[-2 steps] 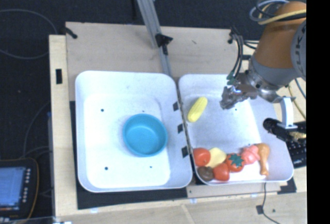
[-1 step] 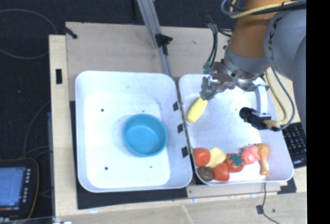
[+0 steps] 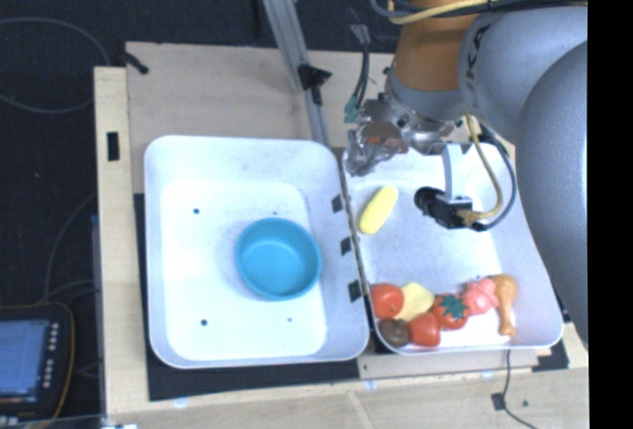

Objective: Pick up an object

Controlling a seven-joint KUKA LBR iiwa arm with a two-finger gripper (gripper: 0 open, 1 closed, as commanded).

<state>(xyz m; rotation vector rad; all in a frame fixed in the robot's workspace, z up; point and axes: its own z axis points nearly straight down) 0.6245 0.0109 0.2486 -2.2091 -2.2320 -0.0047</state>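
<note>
Yellow oblong toy lying in the right bin near its upper left corner, long axis slanting up-right. Sitting just below the hand, apart from it. Hand state: cannot tell. Hovering, not grasping anything visible.

A yellow oblong object lies tilted in the right bin near its left wall. Small toy foods, red, yellow, brown and pink, cluster along that bin's near edge.

Robot lab, bench, white bins, cables
</note>
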